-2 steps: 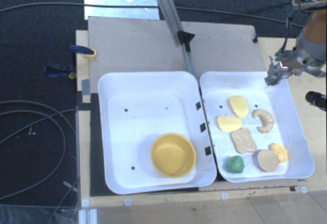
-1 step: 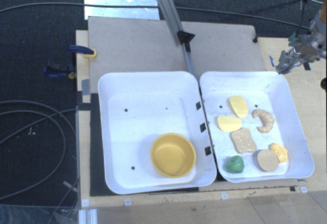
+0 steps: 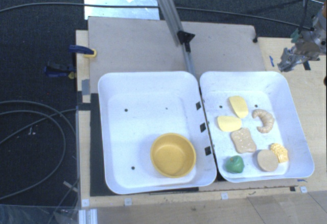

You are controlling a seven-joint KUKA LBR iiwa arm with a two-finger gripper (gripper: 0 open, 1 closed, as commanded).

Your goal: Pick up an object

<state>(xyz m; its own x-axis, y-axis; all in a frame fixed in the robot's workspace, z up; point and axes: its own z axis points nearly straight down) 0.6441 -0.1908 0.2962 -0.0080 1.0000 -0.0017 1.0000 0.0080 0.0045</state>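
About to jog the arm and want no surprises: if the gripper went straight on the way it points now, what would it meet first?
The gripper seems to point down-left, toward the right-hand shallow white bin. Its far right rim would likely come first, though depth is unclear.

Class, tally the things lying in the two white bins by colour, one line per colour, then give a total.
Yellow: 4 – round plastic bowl, two flat pieces, small corn-like piece
Tan: 3 – croissant, cracker, round biscuit
Green: 1 – rounded piece
Total: 8

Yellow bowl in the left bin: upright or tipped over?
Upright. The yellow bowl sits on its base in the left bin, its round opening facing up with the inside showing.
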